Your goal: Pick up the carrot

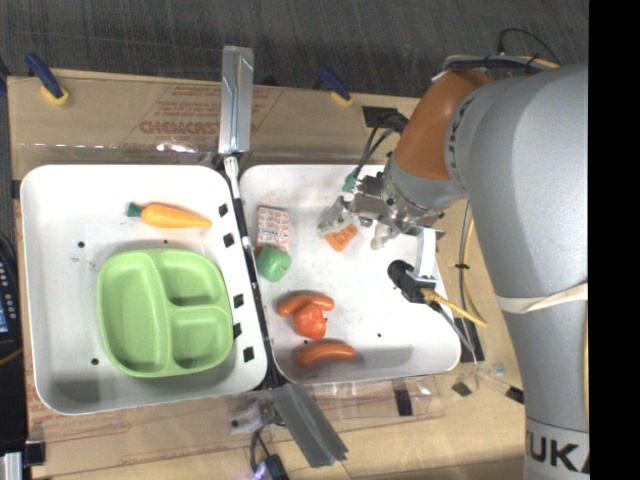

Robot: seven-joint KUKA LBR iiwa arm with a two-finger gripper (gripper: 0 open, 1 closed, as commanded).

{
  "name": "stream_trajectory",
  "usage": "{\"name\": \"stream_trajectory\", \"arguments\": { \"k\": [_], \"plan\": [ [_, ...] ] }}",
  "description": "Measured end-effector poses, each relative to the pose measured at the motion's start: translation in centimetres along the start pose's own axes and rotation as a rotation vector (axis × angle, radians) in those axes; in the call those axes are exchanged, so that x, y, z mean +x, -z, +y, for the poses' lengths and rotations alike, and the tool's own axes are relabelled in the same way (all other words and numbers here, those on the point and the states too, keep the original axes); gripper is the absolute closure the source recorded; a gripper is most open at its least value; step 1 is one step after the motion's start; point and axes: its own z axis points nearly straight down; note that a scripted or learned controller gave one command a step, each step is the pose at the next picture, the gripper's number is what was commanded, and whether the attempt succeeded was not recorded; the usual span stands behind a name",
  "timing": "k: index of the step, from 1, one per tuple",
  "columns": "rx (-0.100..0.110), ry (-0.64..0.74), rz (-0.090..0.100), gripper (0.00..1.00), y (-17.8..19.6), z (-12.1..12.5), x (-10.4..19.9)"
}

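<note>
The carrot [170,215], orange with a green top, lies on its side in the left bin [40,198], just above the green divided plate [165,311]. My gripper [352,220] hangs over the upper middle of the right bin [430,343], far to the right of the carrot and across the divider. A small orange piece [342,237] lies directly at the gripper's tip; whether it is touched or gripped is unclear.
The right bin also holds a pink snack box [272,226], a green round fruit [272,262], a red-orange toy [306,313] and a reddish sausage [322,352]. A metal bar [236,98] rises along the divider between the bins.
</note>
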Motion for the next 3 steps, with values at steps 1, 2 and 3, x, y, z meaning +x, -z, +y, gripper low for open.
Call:
{"name": "stream_trajectory", "arguments": {
  "k": [1, 2, 3],
  "plan": [
    [0.003, 0.078, 0.002, 0.00, -4.3, 1.5, -0.7],
    [-0.004, 0.637, -0.001, 0.00, -4.1, 3.5, -1.7],
    [-0.002, 0.321, 0.000, 0.00, -4.1, 5.3, 1.2]
  ]
}}
